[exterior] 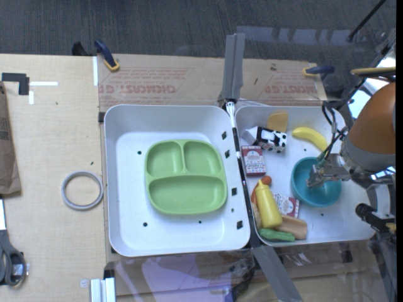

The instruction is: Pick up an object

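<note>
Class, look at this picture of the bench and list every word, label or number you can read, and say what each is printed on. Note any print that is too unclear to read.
"CHEMCYL" (uncertain, red print seen upside down): on the cardboard sheet behind the left bin.
Red print on the cardboard behind the right bin: too blurred to read.
Small red and white box in the right bin: label too small to read.
Brown paper bag at the left edge: dark print, unreadable.

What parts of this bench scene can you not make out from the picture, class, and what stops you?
- Gripper, camera view: too small and dark over the blue bowl to tell its finger state.
- Small red box: label print too small to read.
- Items beneath the yellow bottle: partly covered by it.
- Arm: cut off by the right edge.
</note>
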{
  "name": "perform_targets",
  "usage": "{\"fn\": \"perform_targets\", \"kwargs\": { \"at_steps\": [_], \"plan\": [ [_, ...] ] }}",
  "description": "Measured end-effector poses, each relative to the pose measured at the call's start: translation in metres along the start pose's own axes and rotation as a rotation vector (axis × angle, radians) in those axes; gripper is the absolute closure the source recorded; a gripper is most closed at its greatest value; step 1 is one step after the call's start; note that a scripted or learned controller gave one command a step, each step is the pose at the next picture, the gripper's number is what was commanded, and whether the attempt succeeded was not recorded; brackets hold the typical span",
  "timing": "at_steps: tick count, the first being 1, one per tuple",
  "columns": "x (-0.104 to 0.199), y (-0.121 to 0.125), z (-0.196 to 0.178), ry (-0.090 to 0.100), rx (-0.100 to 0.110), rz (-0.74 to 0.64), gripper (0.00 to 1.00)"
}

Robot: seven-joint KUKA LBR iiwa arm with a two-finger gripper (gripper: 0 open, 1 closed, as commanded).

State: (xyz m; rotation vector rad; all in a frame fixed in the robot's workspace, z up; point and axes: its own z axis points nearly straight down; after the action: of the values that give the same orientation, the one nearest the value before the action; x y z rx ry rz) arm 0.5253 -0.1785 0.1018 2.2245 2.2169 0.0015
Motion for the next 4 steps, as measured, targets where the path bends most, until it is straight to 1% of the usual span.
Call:
{"fn": "perform_targets", "kwargs": {
  "at_steps": [1,2,3,4],
  "plan": [
    [-0.025,0.023,0.01,-0.001,0.002,-0.135,1.0],
    [-0.025,0.023,0.01,-0.001,0.001,-0.135,0.0],
    [-0.026,0.086,0.009,-0.002,-0.001,-0.283,0.0],
    [0.024,0.135,-0.081,-0.003,-0.002,-0.541,0.0]
  ]
}}
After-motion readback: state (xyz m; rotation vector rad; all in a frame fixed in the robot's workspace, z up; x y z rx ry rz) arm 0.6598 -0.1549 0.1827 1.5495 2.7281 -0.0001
